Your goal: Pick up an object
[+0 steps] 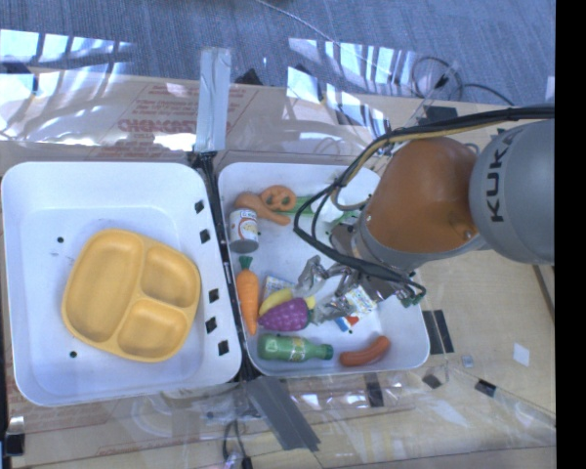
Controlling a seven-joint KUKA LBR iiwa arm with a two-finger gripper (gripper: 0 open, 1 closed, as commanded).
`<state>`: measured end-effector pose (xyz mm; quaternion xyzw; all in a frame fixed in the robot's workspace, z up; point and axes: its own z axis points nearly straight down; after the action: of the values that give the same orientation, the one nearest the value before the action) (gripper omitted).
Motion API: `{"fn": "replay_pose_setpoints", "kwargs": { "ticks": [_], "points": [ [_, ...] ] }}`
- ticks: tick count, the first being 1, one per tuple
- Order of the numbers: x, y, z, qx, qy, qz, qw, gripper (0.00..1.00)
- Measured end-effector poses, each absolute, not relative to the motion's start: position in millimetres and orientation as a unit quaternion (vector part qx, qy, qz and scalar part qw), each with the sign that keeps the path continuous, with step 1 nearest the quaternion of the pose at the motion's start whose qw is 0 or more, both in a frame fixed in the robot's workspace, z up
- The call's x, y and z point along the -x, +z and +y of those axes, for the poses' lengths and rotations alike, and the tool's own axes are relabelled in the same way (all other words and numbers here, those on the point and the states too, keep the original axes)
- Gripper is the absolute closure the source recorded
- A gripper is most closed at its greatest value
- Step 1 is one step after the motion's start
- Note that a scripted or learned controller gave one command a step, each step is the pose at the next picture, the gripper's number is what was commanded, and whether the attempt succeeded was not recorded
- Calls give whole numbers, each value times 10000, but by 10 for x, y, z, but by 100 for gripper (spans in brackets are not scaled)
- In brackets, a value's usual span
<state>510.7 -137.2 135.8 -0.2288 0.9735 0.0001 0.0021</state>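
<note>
gripper (pixel 324 279) low in right bin (pixel 410 345), beside grapes (pixel 285 314) | fingers' state: cannot tell | centre over one toy, drop straight, avoid carrot (pixel 248 299)

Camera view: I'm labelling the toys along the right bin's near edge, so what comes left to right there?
Carrot → green bottle → sausage. The purple grapes sit above the bottle, overlapping its span, so I left them out.
</note>
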Motion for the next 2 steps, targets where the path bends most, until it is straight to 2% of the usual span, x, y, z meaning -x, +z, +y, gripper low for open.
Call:
{"fn": "replay_pose_setpoints", "kwargs": {
  "ticks": [1, 2],
  "points": [
    [-5643, 1336, -2115, 3512, -8, 9363, 9, 100],
    [-5646, 1335, -2103, 3519, -1, 9360, 11, 0]
  ]
}}
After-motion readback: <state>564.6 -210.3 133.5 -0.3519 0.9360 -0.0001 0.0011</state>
